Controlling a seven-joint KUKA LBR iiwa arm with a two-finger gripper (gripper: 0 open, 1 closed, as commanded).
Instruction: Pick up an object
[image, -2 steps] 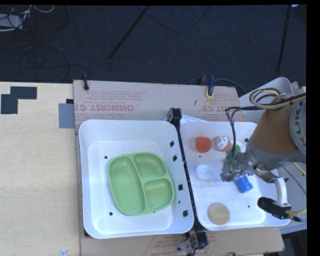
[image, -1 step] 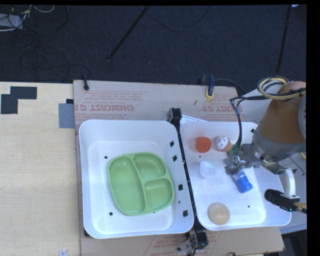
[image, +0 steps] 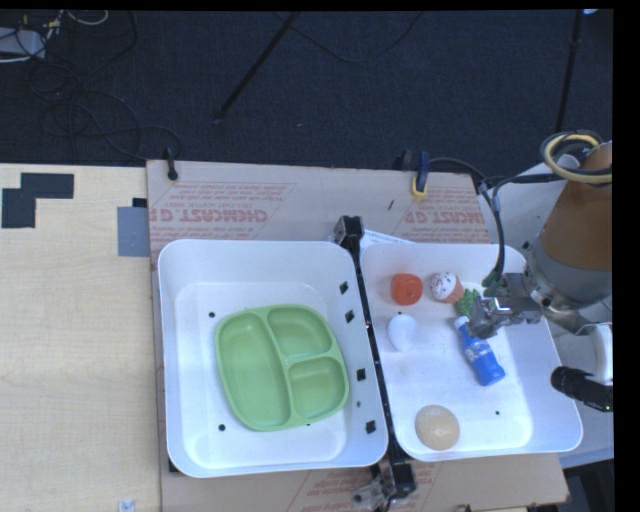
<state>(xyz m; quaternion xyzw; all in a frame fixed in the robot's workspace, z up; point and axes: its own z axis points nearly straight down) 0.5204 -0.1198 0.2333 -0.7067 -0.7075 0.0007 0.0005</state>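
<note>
tool (image: 487, 318): I see it low in the right white bin (image: 545, 425), over the blue bottle (image: 480, 355); I can't tell its state
left white bin (image: 190, 285): green divided plastic plate (image: 282, 366)

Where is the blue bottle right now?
The blue bottle lies in the right bin, near its right side, just under the robot's hand, with the white egg to its left.
</note>
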